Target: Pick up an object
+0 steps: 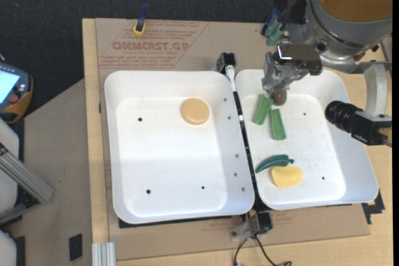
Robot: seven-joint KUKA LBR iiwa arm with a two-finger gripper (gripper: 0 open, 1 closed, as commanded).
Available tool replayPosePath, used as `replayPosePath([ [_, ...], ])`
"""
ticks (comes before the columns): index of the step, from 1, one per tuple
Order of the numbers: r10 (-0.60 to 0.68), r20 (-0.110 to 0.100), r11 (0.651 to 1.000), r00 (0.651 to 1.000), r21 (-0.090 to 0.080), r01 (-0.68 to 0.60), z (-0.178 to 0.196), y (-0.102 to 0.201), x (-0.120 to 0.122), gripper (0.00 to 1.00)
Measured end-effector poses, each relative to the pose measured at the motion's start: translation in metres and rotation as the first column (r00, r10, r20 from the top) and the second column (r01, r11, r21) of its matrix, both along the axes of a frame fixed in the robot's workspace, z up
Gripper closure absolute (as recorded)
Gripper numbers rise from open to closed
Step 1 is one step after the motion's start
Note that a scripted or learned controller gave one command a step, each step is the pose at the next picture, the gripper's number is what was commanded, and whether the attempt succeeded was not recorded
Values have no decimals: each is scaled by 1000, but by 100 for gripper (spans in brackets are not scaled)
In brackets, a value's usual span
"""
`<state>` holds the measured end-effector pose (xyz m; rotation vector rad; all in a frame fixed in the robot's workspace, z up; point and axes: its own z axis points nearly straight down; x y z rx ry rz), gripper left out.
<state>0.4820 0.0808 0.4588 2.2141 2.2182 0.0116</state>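
Observation:
My gripper (275, 89) hangs low over the back left part of the right bin (349, 190). A small brown object (280, 97) sits right at its tip, and I cannot tell whether it is gripped. Just below lie two green sticks, one (262, 109) leaning left and one (277, 124) beside it. Nearer the front of this bin a green pepper-like piece (274, 162) rests against a yellow lump (287, 177). In the left bin (124, 196) a round tan disc (196, 111) lies toward the back.
A black divider strip (242, 128) runs between the two bins. A black cylindrical fixture (349, 118) juts in at the right bin's right rim. The bins rest on a cardboard sheet (156, 40), which carries a small blue and yellow clip (141, 24).

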Motion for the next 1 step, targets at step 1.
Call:
replayPosePath([
  [1, 0, -14, 1000, 1000, 0, 0, -17, 21, -3, 100],
])
